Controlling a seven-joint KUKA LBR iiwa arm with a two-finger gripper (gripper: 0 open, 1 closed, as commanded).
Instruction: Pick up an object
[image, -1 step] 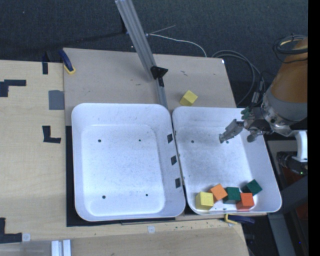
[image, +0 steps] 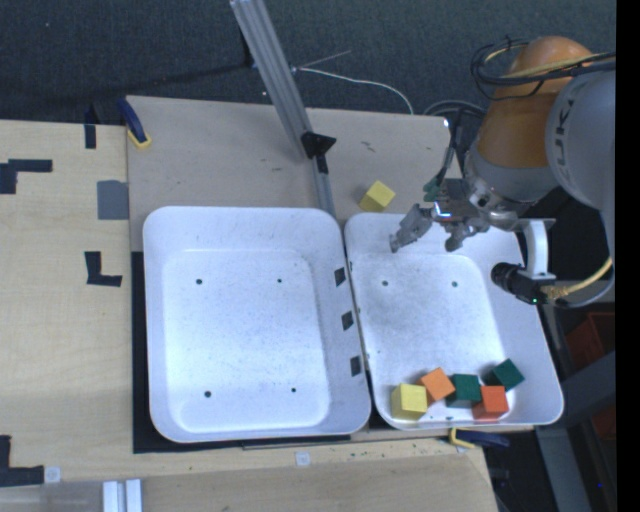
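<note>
- We see small blocks: yellow (image: 409, 399), orange (image: 437, 383), green (image: 466, 388).
- They sit clustered in the right bin's (image: 420, 320) near corner.
- The gripper (image: 432, 232) hangs spread, pinching nothing.

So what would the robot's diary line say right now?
gripper: open, holding nothing, over right bin's far end | blocks: clustered at near edge | yellow block: outside, on bench

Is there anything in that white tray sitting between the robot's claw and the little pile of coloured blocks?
Nothing visible does. The gripper hangs over the far end of the right shallow white bin. The yellow cube, orange cube, green blocks and red-orange cube cluster at its near edge, with bare bin floor between.
</note>
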